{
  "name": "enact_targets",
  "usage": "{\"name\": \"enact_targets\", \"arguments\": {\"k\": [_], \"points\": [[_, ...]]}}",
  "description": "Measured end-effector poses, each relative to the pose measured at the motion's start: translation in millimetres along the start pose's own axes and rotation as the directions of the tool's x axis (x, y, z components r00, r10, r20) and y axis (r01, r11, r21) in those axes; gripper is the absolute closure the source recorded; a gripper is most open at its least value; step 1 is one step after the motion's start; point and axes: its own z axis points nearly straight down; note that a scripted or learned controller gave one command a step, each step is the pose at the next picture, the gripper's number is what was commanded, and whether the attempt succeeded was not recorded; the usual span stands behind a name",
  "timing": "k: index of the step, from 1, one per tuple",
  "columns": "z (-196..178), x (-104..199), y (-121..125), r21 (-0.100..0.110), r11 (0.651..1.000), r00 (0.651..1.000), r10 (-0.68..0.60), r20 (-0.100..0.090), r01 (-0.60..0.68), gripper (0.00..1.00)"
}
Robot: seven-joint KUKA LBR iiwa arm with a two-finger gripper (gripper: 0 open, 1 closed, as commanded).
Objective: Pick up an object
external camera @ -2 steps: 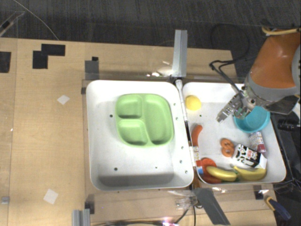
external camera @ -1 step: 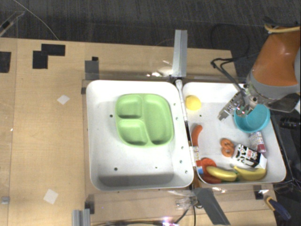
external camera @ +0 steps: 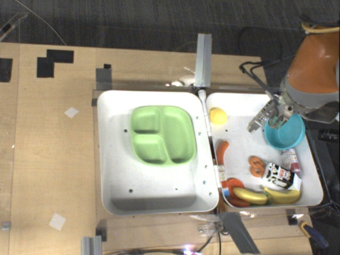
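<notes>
One arm reaching in (from right), tool (external camera: 267, 118) over blue bowl (external camera: 286, 133).

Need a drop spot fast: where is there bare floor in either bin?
Left bin: a bare strip rings the green divided tray, widest along the near edge. Right bin: open floor between the yellow ball, red sausage and blue bowl. Its near edge is crowded with bananas and a carton.

On the surface (external camera: 48, 158) two bins are sitting side by side. A divided tray (external camera: 162, 134) is lying in the left bin (external camera: 114, 195). In the right bin (external camera: 239, 142), my fingers (external camera: 270, 117) are hanging at the bowl (external camera: 285, 133), perhaps touching its rim; a ball (external camera: 217, 115) is lying far left, two bananas (external camera: 265, 196) along the near wall.
</notes>
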Motion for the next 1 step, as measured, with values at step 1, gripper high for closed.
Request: {"name": "enact_targets", "arguments": {"k": [1], "points": [[-12.1, -1.4, 2.3, -0.005, 1.000, 1.000, -0.008, 0.007, 0.008, 1.00]]}}
